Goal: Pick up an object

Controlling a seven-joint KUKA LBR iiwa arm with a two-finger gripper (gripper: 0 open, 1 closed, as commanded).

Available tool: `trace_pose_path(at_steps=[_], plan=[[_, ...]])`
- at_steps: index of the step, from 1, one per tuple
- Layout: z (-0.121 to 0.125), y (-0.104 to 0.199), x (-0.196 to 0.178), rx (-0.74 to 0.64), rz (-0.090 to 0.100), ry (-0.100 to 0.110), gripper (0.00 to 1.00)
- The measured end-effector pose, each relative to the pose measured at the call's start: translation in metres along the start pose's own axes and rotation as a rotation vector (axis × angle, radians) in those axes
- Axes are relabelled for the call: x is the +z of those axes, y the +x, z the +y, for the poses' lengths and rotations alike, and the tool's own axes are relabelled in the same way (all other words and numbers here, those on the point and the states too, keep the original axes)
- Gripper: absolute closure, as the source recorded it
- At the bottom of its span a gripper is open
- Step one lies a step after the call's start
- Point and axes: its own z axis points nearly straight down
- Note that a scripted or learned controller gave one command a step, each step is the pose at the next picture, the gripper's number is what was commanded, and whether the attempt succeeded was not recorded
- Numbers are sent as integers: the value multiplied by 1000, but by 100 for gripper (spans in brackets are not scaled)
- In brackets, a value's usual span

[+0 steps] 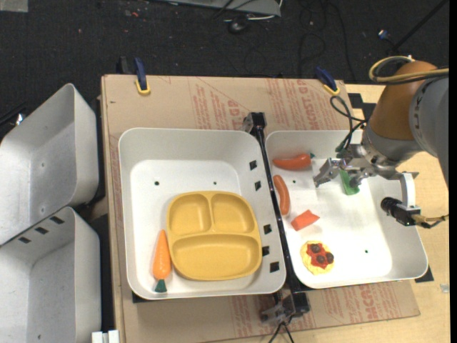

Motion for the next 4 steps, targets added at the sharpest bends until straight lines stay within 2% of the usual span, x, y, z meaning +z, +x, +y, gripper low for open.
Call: trace_pose_path(at_steps=[1, 2, 4], plan=[[1, 0, 10, -1, -2, -7, 0], [2, 0, -1, -1, -5, -12, 100], [-1, -18, -110, 0, -3, -12, 100]])
